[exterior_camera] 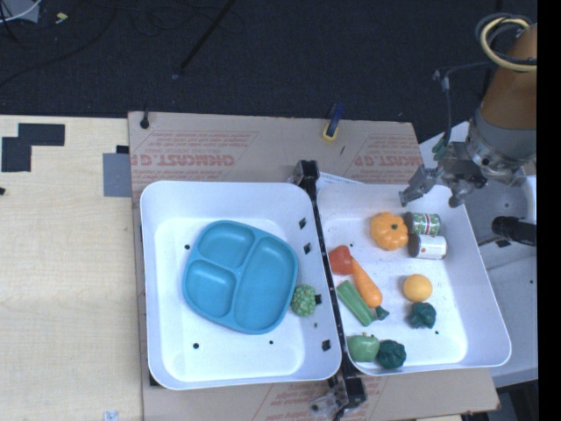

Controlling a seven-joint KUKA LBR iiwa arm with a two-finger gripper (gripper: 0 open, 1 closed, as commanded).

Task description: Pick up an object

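My gripper (436, 195) hangs over the far right part of the right bin (478, 323), open, with nothing between its fingers. Just below it lie a small can with a green label (427, 224) and a white canister (429, 247), with an orange pumpkin (389, 231) to their left. Further toward the front are an orange ball (417, 288), a dark green broccoli (422, 315), a carrot (365, 285), a red pepper (339, 257), a green cucumber (354, 303), a green pepper (363, 347) and another dark green piece (391, 354).
The left bin (166, 226) holds a blue divided plate (239, 274) and a small light green broccoli (304, 301) against the divider. Both bins sit on cardboard (228, 147). A blue and yellow clip (332, 123) lies at the cardboard's far edge.
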